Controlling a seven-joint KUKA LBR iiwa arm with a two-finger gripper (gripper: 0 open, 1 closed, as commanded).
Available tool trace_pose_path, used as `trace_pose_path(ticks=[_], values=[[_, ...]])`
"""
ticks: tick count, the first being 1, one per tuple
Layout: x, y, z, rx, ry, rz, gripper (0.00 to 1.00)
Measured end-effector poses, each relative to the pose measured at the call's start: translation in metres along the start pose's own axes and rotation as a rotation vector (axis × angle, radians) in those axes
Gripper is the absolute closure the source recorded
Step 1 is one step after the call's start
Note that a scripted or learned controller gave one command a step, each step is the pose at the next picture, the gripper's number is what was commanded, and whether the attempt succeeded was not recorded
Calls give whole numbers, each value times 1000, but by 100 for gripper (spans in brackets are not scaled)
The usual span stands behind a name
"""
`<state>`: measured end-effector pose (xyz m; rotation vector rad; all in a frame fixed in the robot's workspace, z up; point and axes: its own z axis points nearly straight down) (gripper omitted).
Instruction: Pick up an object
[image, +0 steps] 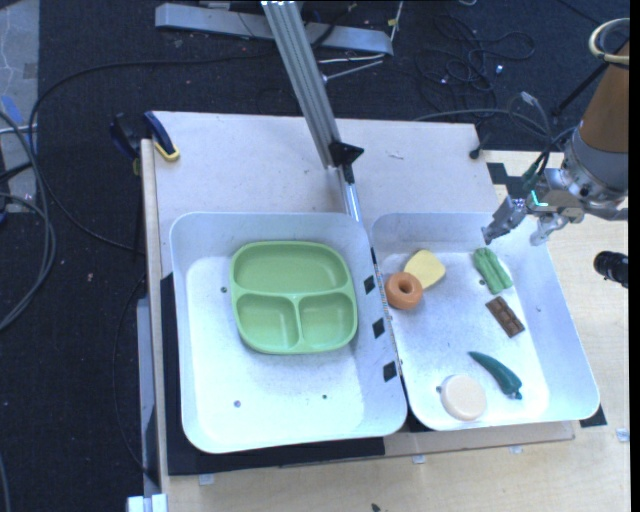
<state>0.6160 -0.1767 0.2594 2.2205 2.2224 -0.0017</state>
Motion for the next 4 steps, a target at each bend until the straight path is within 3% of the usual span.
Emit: trace_pose_path(ticks=[1,4], values=[[0,0,0,-1,0,0,0],[2,6,169,0,0,1,0]])
